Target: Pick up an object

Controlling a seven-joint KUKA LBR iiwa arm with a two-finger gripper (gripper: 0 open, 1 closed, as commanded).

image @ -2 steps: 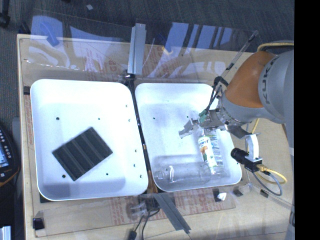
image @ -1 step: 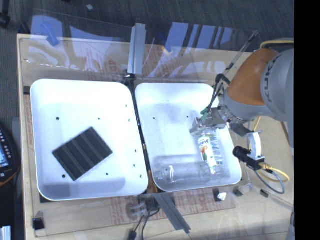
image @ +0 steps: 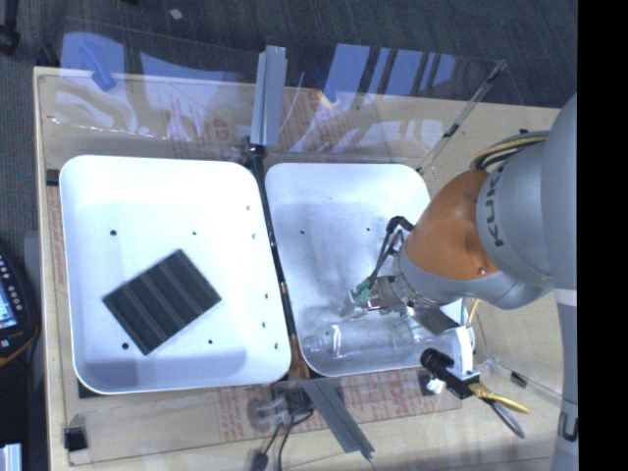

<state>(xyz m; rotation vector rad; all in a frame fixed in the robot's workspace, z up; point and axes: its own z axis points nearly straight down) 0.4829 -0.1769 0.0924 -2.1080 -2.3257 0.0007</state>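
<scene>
One clear bottle [image: 368, 341] lies just below the fingers [image: 378, 297], whose state is unclear.

Around the gripper [image: 378, 297]: shallow white plastic bin [image: 324, 189] with rounded corners and small dark holes in its floor. Just beside it, toward the view's left, past a thin dark strip: second white plastic bin [image: 98, 189] of the same make. Well behind the gripper, beyond both: upright grey metal post [image: 268, 91] and clear plastic screen [image: 392, 77], streaked with glare. Beneath it all: pale wooden bench top [image: 49, 106]. Near the gripper, front and right: yellow-handled pliers [image: 500, 400] flat on the bench; beside them a small black-and-white part [image: 442, 371], perhaps a clamp. Nearer the front edge: slanted grey metal bar [image: 339, 420]. Far left: dark device with a blue screen [image: 8, 307], cut by the frame.
</scene>
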